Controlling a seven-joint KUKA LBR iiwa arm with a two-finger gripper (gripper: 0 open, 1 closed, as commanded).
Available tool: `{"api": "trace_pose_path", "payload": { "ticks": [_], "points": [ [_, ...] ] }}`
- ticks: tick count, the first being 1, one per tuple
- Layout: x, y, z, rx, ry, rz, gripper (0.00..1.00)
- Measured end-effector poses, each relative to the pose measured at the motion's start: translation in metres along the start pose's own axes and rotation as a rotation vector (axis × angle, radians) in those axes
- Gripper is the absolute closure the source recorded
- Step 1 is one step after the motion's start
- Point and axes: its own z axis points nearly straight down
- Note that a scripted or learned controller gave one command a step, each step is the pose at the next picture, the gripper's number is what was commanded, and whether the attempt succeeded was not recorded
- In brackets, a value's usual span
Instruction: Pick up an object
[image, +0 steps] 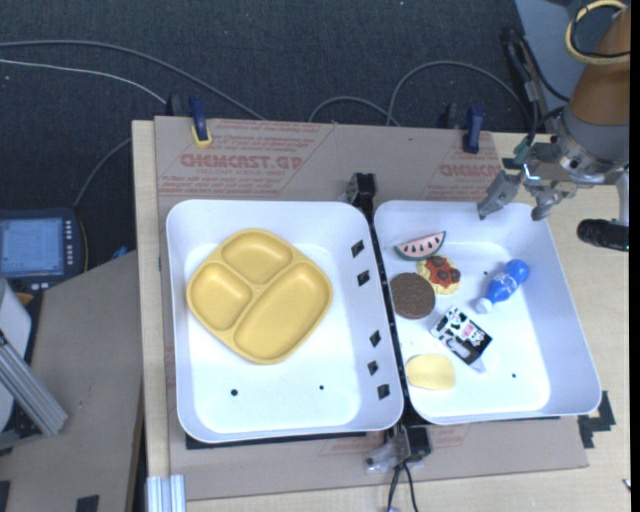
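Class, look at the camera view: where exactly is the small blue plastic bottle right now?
The small blue plastic bottle lies in the right white bin, toward its right side, right of the pizza toy, above the black-and-white packet.

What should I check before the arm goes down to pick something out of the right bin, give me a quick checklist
1. Gripper open: ok, fingers spread.
2. Gripper carrying nothing: ok, nothing between its fingers.
3. Gripper over a target: not ok, it hangs above the right bin's far rim.
4. Blue bottle free to grasp: ok, it lies apart.
5. Watermelon slice separate from the pizza slice: cannot tell, they sit close.
6. Yellow divided plate out of the way: ok, in the left bin.
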Motion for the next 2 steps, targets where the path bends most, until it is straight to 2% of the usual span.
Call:
{"api": "trace_pose_path", "payload": {
  "ticks": [1,2],
  "points": [
    [0.001,0.003,-0.010,-0.016,-0.003,-0.003,0.00],
    [-0.001,0.004,0.032,-0.011,-0.002,-0.003,0.00]
  ]
}}
